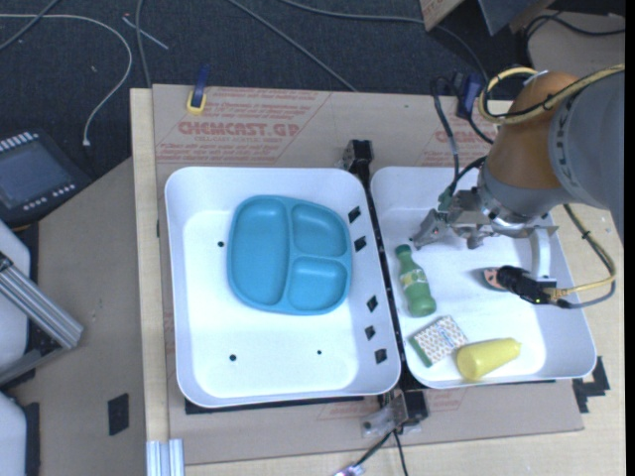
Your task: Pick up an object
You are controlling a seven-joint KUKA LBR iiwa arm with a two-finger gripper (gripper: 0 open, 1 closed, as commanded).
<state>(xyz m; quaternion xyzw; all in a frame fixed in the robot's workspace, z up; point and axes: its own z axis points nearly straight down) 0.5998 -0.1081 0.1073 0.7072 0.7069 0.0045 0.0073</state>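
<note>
Jaws of a grey robot arm (541,152) hang over the back part of the right white bin (568,333), above bare bin floor. Nothing is seen between them, and this slanted overhead view does not show whether they are apart or together.

Nearest to them is a small green bottle (415,282), lying on its side a little toward the front, close along the bin's left wall. Further forward sit a small checked packet (439,338) and, touching or just beside it, a yellow bottle-shaped plastic piece (487,357) near the front rim.

In the left white bin (198,315) rests a blue divided plate (291,254), well apart from the arm. Both bins stand on a brown board surface (268,117).

Judged from this, the task is at the approach step, with no object gripped yet. The next move likely calls for settling on a target, probably the green bottle. The jaws would then centre over it, turn to close across its narrow body, and descend.
</note>
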